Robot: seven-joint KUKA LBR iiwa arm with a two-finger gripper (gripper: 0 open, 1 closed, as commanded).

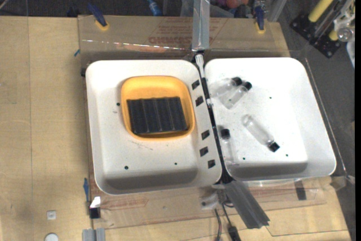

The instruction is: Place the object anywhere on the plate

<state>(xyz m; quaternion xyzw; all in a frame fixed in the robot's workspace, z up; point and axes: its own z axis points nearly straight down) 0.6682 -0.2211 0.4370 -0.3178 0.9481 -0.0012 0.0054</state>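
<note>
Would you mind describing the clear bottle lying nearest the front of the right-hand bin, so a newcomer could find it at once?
Start at the right bin, the one without the yellow plate. Near its middle, toward the front, lies a clear bottle on its side, slanted, its black cap pointing to the front right. The other clear bottle lies further back, with its cap pointing toward the rear.

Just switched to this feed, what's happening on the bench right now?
Nothing is being handled at this moment. The left bin holds an orange plate with a dark ridged block lying on it. The right bin holds clear vials with black caps: one near the top, one lower down, a third by the divider.
</note>
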